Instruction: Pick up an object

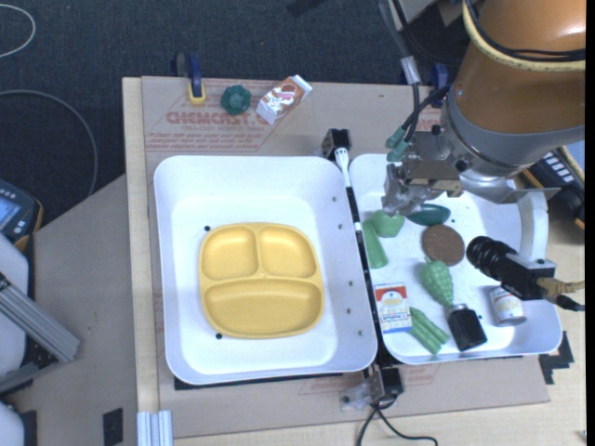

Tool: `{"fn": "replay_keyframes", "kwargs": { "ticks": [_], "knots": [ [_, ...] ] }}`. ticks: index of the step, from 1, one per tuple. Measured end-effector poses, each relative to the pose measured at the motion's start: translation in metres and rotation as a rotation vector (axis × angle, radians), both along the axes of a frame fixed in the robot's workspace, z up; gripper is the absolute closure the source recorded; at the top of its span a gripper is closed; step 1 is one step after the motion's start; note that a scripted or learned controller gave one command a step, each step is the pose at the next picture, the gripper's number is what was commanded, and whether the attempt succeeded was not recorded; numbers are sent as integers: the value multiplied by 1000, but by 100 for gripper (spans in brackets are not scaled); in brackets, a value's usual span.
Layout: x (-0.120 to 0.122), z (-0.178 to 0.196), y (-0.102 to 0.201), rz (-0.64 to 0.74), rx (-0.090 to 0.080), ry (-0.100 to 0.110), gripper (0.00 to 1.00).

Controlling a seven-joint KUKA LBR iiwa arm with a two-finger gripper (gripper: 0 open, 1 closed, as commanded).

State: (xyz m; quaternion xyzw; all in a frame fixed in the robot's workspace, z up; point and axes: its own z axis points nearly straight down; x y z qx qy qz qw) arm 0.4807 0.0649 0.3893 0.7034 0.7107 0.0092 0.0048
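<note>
Two white bins sit side by side; the gripper point(406, 196) hangs low over the right bin's point(530, 337) far left corner, whether it grips anything I cannot tell. Just beneath lie a pale green piece point(387, 224) and a dark teal object point(429, 216).

You have a yellow plate point(261, 280) in the white left bin point(177, 249); in the right bin point(535, 337), a brown disc point(443, 244), green toys point(438, 282), a red-and-white carton point(392, 307).
</note>
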Motion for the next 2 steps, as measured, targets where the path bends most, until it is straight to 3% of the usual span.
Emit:
{"fn": "replay_keyframes", "kwargs": {
  "ticks": [1, 2],
  "knots": [
    [-1, 1, -4, -8, -7, 16, 100],
    [0, 11, -3, -7, -7, 13, 100]
  ]
}}
